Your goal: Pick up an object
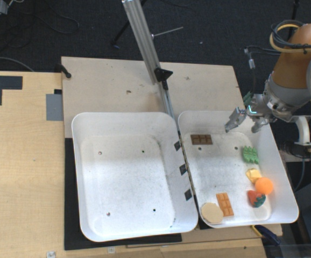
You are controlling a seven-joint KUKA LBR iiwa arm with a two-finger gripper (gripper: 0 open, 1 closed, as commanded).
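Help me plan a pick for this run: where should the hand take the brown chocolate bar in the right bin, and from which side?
The chocolate bar lies flat and alone near the right bin's far end. Probably best to come straight down and pinch across its short width, since its long edges have free floor on both sides. The hand hangs just to its right.

My single fixed camera: high above bench (145, 85), angled down, taking in left bin (91, 144), right bin (284, 208); arm (292, 63) enters right.

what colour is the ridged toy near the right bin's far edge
Green, clearest in the camera view.
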